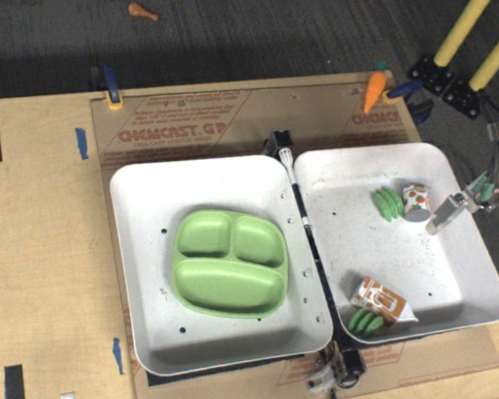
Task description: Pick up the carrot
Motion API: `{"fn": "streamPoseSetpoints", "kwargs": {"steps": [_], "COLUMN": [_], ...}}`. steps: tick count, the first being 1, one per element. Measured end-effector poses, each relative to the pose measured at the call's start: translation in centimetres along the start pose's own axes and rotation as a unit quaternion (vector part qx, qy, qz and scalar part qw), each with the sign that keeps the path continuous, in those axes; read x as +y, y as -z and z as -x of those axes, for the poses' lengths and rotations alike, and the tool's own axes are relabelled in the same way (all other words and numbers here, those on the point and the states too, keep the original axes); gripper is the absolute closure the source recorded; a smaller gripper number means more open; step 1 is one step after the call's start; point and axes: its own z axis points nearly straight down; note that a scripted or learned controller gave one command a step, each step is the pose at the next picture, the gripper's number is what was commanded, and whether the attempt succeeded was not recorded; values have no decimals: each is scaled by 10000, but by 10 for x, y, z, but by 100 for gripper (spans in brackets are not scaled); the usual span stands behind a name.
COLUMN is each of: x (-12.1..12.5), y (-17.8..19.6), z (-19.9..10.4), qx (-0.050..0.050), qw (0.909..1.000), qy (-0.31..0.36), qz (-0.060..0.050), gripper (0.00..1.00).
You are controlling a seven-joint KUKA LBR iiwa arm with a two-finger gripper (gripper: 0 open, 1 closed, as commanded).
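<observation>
The carrot (373,92) is small and orange with a green top. It lies on the cardboard sheet just behind the right bin's far edge, outside both bins. My gripper (444,212) reaches in from the right edge and hangs low over the right side of the right bin (466,257). It is close to a green ridged toy (389,204) and a small white and brown item (416,199). The carrot is well behind the gripper and apart from it.
The left bin (144,248) holds a green divided plate (231,262). An orange and white carton (382,300) lies on a green toy (361,321) at the right bin's front. Yellow poles with a black clamp (449,78) stand at the back right, near the carrot. A small orange item (141,12) lies on the dark floor.
</observation>
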Motion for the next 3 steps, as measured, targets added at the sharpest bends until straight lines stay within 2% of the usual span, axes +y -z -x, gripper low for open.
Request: {"fn": "streamPoseSetpoints", "kwargs": {"steps": [1, 2, 3], "x": [-22, -23, -11], "y": [-85, -104, -152], "z": [30, -21, -74], "qx": [3, 11, -11], "qw": [9940, 9355, 9096], "qy": [-1094, -3532, -4154], "qz": [-4, -16, 21], "gripper": [0, 0, 0]}}
